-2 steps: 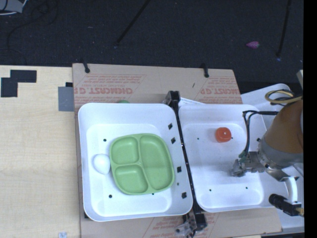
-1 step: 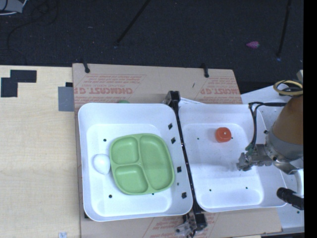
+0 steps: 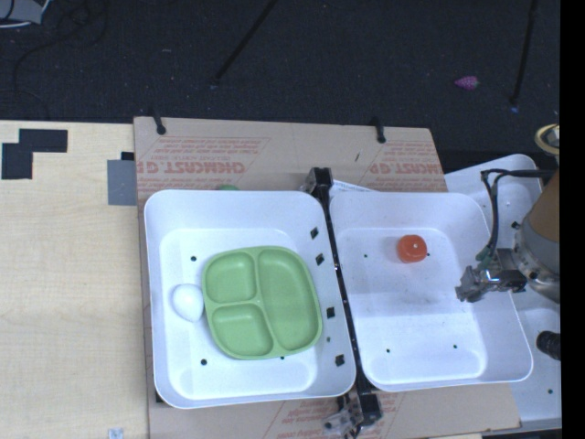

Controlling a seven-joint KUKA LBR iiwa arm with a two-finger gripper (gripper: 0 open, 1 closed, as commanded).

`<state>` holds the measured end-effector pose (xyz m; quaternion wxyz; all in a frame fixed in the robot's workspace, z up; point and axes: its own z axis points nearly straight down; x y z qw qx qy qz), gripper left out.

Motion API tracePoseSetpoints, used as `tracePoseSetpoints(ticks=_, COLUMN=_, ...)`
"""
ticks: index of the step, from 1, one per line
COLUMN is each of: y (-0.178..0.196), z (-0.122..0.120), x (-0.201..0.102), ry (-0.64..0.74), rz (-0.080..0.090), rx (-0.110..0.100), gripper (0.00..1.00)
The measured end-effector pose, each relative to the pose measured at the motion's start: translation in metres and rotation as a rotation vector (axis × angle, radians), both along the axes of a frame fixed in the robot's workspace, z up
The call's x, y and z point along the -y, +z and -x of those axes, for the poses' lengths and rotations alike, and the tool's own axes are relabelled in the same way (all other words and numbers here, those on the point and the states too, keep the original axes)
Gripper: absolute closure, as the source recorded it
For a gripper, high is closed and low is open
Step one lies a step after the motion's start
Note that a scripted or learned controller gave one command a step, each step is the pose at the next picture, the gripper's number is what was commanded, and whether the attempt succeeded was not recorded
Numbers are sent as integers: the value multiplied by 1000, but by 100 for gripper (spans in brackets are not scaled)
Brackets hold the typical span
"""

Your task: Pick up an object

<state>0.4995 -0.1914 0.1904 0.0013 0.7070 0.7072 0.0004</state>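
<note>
The left bin holds a white egg-shaped object touching the left edge of a green three-compartment plate, which lies flat in the middle of that bin. In the right bin, a small orange-red round object sits toward the far side, well apart from the gripper. The gripper hangs at the bin's right rim; whether it is wide or closed cannot be told
</note>
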Motion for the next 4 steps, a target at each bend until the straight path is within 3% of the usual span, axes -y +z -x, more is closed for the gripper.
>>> tracePoseSetpoints(ticks=1, y=45, z=2, x=-5, ry=1, rz=-1, rx=0, gripper=100)
tracePoseSetpoints(ticks=4, y=50, z=-36, x=-163, ry=5, rz=-3, rx=-6, gripper=100)
